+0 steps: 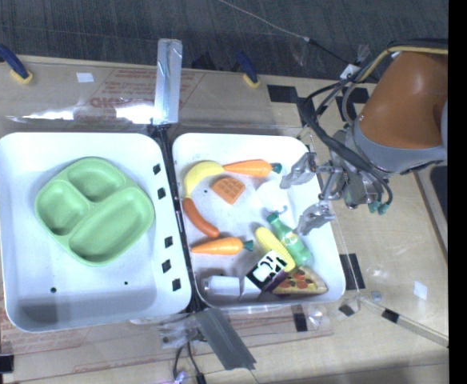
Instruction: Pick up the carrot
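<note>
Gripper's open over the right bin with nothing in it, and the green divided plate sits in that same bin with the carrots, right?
Not quite. The camera view shows the green divided plate alone in the left bin. The rest holds: the gripper is open with nothing in it, over the right bin with both carrots.

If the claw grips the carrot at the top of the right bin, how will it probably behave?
The carrot looks like smooth moulded plastic, so probably stiff and light. Its tapered, rounded body may slip out of a grip or roll when nudged. The waffle and banana lie close, so they might shift too.

plate (95, 209) left bin — carrot (248, 167) right
</note>
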Tool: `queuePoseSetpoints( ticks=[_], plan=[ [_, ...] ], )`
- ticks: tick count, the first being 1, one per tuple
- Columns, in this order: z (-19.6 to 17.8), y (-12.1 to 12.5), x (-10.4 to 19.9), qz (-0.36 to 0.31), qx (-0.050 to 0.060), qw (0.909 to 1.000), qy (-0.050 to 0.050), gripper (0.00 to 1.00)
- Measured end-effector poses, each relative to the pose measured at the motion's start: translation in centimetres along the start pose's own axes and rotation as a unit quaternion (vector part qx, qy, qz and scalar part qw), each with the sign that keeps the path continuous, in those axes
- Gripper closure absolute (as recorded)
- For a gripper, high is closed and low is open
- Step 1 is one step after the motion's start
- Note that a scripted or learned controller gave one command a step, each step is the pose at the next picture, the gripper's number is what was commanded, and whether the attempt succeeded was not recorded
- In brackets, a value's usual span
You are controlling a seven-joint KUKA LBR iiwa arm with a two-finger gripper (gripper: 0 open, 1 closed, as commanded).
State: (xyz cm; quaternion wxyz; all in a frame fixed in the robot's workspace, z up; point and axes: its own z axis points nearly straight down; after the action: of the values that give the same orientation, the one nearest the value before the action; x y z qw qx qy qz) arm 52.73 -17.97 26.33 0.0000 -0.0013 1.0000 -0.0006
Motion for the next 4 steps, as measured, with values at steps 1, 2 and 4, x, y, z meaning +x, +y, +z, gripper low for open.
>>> queuePoseSetpoints(
  ticks=[1, 2, 4],
  plan=[
    [14.0, -1.0, 1.0, -0.081, 0.003, 0.9967, -0.010, 0.00],
    [16.2, 0.6, -9.6, -0.098, 0.003, 0.9951, -0.010, 0.00],
    [11.9, 7.4, -3.7, -0.087, -0.001, 0.9962, -0.002, 1.00]
  ],
)
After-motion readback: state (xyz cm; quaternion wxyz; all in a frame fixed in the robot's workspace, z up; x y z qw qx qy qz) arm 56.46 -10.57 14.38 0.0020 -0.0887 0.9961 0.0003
